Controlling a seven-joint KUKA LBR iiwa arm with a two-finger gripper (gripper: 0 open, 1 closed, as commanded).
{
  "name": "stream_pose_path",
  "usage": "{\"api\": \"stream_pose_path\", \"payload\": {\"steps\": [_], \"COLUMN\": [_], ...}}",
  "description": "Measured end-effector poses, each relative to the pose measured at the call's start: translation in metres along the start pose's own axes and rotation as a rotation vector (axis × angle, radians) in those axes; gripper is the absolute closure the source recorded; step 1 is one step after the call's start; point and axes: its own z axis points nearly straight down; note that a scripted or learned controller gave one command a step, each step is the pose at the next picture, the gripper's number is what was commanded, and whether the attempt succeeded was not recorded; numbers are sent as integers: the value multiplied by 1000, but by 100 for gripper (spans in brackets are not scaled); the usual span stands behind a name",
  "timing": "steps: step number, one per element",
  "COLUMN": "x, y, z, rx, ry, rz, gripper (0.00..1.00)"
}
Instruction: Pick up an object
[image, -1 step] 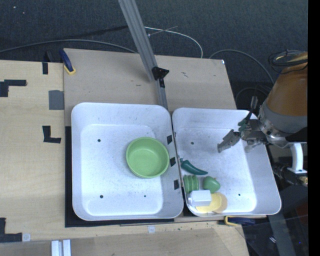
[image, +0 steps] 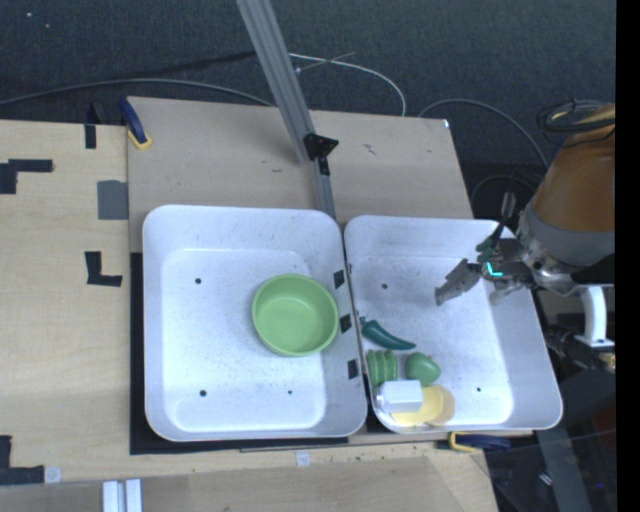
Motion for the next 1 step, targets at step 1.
{"api": "stream_pose_path", "payload": {"steps": [1], "x": [7], "y": [-1], "z": [46], "rx": [4], "ry": [0], "rz": [0], "gripper": [0]}}
